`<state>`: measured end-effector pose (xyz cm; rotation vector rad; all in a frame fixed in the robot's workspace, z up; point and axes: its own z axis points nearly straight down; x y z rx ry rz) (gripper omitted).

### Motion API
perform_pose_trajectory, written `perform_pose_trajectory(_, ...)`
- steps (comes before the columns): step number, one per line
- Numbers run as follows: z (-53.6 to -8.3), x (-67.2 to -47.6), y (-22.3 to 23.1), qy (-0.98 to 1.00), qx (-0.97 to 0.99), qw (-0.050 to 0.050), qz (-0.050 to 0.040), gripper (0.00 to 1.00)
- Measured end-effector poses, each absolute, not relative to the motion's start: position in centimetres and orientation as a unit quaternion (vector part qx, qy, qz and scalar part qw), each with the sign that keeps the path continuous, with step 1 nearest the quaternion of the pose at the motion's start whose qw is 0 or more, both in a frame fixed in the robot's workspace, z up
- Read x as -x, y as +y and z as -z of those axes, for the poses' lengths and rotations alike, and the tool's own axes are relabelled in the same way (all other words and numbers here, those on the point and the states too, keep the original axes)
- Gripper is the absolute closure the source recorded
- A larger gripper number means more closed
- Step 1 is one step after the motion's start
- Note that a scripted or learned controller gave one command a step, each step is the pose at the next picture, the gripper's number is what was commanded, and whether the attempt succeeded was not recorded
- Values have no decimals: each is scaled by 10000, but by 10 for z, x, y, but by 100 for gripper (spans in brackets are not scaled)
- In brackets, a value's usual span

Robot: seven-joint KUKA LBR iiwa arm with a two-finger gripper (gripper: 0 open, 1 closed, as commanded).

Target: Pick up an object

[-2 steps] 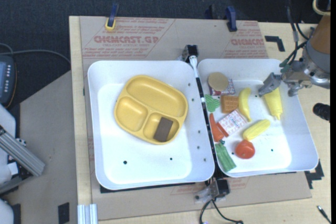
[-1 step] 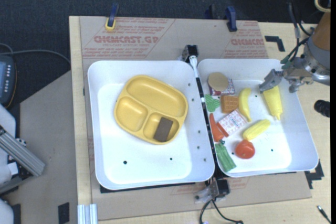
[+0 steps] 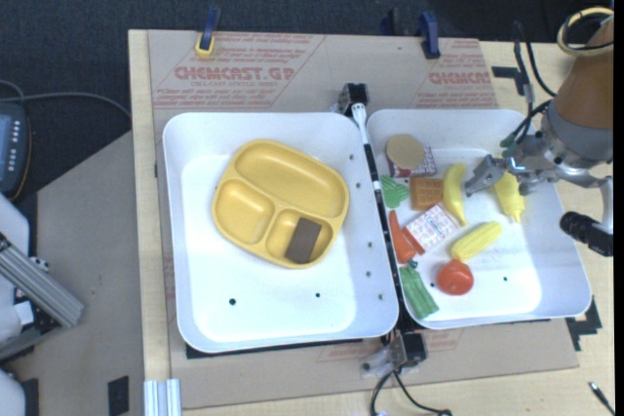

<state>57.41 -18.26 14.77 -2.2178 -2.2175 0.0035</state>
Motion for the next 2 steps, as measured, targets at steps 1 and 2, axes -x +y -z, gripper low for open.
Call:
perform_pose_trajectory(1,-93,-580,-180,-7088,7053,54,65,0)
perform_pose_trajectory(2,-91,-584,-177,-7087,7055,7,47,0)
